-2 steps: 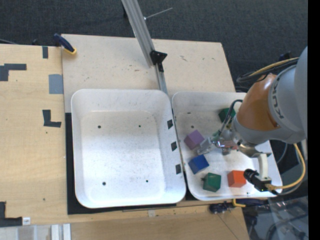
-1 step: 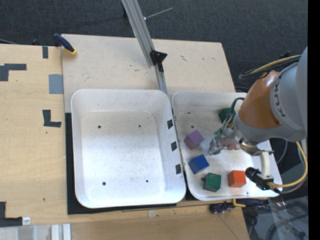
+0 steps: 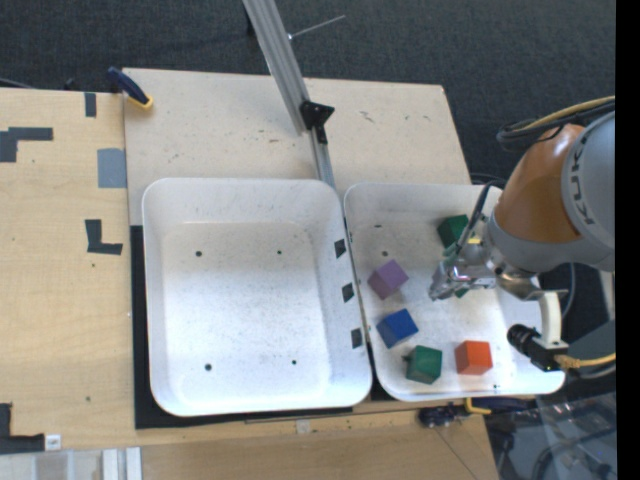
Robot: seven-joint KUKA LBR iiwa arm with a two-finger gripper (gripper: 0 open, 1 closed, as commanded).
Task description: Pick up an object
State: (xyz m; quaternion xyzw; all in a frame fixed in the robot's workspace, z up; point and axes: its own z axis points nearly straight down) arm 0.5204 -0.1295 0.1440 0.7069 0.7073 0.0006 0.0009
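Observation:
The right bin (image 3: pixel 420 203) holds several small blocks: a purple one (image 3: pixel 388 279), a blue one (image 3: pixel 397 327), a dark green one (image 3: pixel 424 364), an orange one (image 3: pixel 474 357) and another green one (image 3: pixel 453 230) near the far side. My gripper (image 3: pixel 450 280) hangs low over the right bin's middle, between the far green block and the orange block, to the right of the purple block. The arm's grey and orange wrist (image 3: pixel 540 208) rises behind it and hides part of the bin's right wall.
The left bin (image 3: pixel 160 208) lies beside the right one, sharing a raised rim. A slanted metal pole (image 3: pixel 285 58) crosses the bench top toward the bins' junction. A blue and yellow tool (image 3: pixel 130 88) lies at the bench's far left corner. Cables hang at the right.

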